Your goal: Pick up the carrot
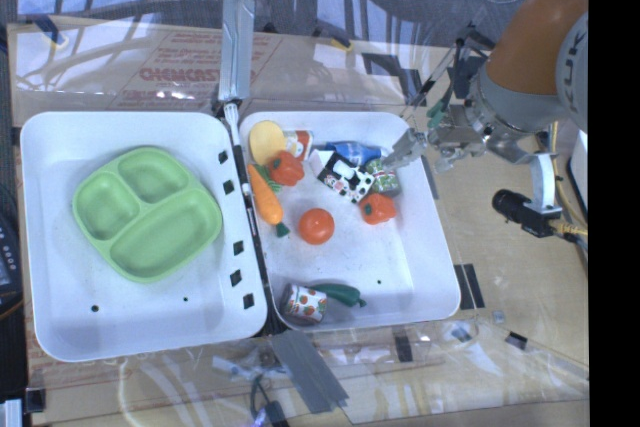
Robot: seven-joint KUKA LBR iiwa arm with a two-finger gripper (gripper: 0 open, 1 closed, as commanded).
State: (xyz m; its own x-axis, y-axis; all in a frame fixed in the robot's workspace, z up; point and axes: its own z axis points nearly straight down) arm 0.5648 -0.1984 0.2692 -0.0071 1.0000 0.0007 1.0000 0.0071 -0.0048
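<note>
- Approach step, I judge: my two-finger gripper [408,147] hangs at the right white bin's [425,260] far right rim; finger state I cannot tell.
- Orange plastic carrot [266,198] lies against that bin's left wall; next move must cross the bin.

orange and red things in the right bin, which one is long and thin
The carrot, lying against the right bin's left wall. It is a tapered orange stick; the tomato-like pieces at and are round.

Wooden bench [520,285], two white bins [60,315] side by side, possibly taped
</note>
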